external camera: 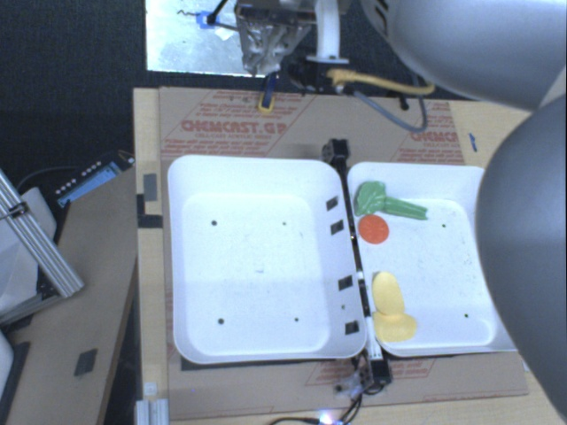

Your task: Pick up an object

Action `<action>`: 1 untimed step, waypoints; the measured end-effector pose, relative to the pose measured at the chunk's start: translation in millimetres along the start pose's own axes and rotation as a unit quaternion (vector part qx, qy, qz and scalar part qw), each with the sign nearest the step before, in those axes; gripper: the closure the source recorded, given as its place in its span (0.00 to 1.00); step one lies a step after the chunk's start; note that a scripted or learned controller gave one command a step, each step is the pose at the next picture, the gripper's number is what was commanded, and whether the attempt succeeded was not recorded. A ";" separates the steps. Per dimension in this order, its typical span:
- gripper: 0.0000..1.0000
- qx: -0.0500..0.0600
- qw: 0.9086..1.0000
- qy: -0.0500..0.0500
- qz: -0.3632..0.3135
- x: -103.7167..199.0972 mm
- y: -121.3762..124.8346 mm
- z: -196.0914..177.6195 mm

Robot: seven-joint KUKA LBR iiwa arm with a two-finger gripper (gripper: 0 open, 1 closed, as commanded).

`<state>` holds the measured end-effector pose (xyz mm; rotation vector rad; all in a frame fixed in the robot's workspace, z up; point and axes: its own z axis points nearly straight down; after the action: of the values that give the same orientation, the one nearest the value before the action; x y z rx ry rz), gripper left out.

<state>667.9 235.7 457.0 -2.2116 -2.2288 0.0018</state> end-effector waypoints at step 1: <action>1.00 -0.006 1.000 0.002 0.001 -1.5 -18.0 -83.9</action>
<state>650.2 234.0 541.0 -2.2174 -2.2304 -0.0144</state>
